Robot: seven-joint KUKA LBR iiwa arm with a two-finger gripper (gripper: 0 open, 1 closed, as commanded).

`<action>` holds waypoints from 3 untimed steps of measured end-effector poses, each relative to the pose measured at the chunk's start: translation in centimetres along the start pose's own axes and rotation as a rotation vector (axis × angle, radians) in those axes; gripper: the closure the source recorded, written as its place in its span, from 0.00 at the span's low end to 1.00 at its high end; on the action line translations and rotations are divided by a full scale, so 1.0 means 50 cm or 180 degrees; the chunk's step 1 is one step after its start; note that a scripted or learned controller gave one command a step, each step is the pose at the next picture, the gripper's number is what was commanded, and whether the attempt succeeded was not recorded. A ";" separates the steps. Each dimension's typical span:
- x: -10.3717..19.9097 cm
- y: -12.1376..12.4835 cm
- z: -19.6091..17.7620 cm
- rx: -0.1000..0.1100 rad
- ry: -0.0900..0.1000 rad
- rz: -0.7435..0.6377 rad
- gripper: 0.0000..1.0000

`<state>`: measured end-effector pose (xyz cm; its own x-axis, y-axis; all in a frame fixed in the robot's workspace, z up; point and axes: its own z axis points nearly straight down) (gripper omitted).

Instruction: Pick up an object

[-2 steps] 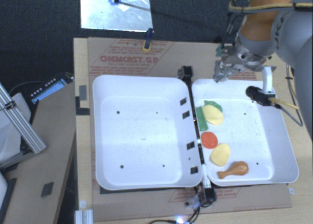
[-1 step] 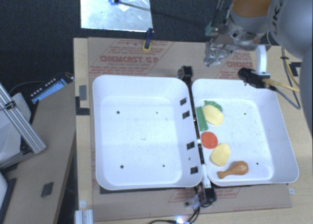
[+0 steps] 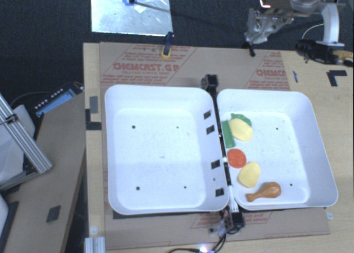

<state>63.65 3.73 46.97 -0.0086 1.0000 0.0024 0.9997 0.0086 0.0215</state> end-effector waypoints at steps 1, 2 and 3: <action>0.066 -0.086 -0.140 0.0040 -0.0001 0.0006 1.00; 0.121 -0.225 0.118 0.0114 -0.0010 0.0002 1.00; 0.160 -0.298 -0.153 0.0015 0.0012 0.0004 1.00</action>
<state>48.53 11.58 54.31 -0.0075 1.0000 0.0060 0.9998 0.0074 0.0167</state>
